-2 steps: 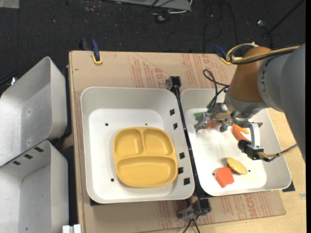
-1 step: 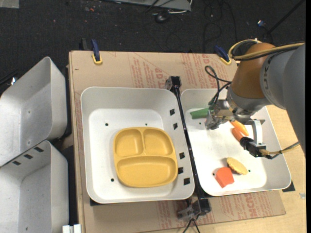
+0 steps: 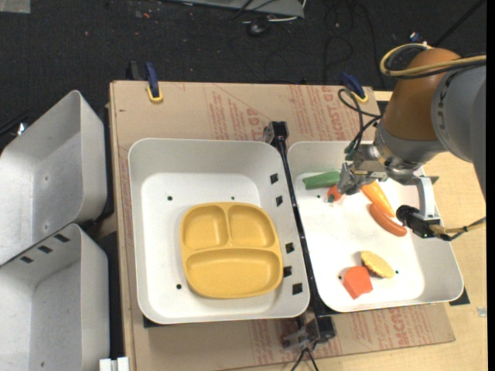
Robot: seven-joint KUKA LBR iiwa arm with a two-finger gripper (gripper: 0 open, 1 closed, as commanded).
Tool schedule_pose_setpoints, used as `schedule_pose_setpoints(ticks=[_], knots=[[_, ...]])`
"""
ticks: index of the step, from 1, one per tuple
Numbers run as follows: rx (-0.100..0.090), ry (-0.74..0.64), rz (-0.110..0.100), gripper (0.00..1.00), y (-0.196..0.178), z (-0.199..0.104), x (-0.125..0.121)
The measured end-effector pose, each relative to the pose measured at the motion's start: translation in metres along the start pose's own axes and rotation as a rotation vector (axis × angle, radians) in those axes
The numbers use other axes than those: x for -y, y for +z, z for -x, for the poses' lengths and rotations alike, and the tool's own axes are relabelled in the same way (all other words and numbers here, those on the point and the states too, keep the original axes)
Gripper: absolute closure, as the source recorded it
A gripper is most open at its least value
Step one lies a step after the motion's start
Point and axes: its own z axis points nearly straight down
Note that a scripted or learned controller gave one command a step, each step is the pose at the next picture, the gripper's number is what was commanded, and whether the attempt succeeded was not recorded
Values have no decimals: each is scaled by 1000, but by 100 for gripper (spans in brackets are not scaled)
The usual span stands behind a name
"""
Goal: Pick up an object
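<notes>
The gripper hangs low over the upper part of the right bin, roughly at eleven o'clock of that bin's floor, and whether it is spread or closed I cannot tell from this slanted look down; nothing can be seen held in it. Right under and beside it lies a green piece, flat and elongated, pointing toward nine o'clock, with a small red bit just at the gripper's six o'clock. That green piece looks the likeliest target. To take it well, I judge the descent should be centred across its short width, kept off the bin wall close at nine o'clock, and the closing done only once low enough to straddle it. Other choices lie further off: an orange carrot-like piece at three o'clock of the gripper, a reddish-orange sausage shape at four o'clock, and toward five o'clock a pale yellow slice touching an orange block. The left bin bears a yellow divided tray.
</notes>
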Motion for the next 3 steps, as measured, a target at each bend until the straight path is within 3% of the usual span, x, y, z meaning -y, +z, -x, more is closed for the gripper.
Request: schedule_pose_setpoints(ticks=[2,3], knots=[[0,-4,1,100,-98,7,-11],[-2,-9,-4,100,-103,-43,0]])
